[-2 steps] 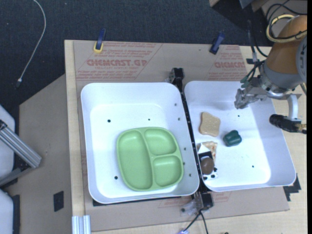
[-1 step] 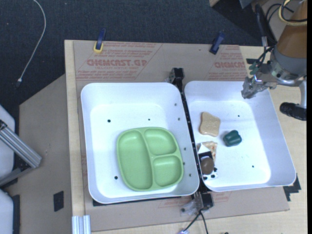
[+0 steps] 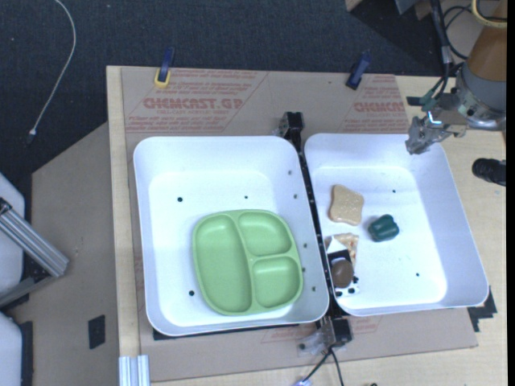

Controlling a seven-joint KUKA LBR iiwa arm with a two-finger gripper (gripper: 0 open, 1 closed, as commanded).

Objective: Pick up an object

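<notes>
The right bin (image 3: 434,207) holds a tan bread-like piece (image 3: 347,204), a small dark green object (image 3: 384,228), and a brown-and-black item (image 3: 342,267) against its left wall with a pale scrap just above it. My gripper (image 3: 422,139) hangs over the bin's far right corner, well away from all of these objects and above them in the view. Nothing shows between its fingers. The arm's orange band sits at the upper right.
The left bin (image 3: 161,175) carries a green three-compartment plate (image 3: 246,260). Black clamps (image 3: 291,124) join the bins at the middle. Blue clips (image 3: 358,71) pin the cardboard sheet at the back.
</notes>
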